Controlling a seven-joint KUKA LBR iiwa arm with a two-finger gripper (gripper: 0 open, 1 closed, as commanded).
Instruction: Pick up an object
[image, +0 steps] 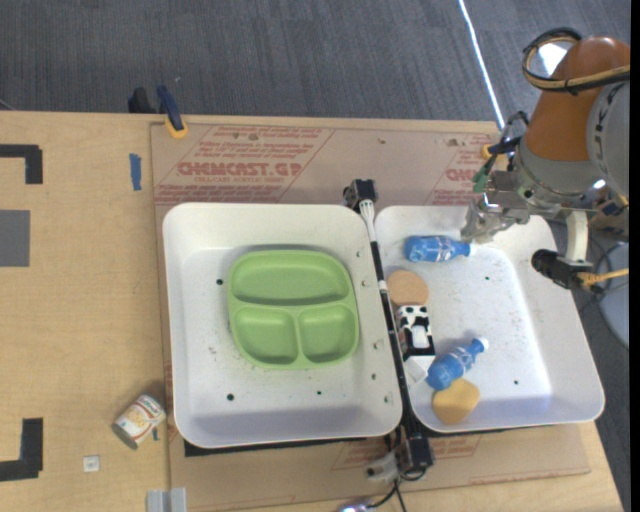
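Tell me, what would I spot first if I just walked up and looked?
Probably the big green divided plate, sitting in the left white bin. Next, the arm's orange band at the upper right, with its gripper over the right bin, beside a blue bottle lying near that bin's far edge.

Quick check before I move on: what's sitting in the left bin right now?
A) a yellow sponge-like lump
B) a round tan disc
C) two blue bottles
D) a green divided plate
D: the green divided plate lies alone in the left bin, while the bottles and other small items are in the right bin.
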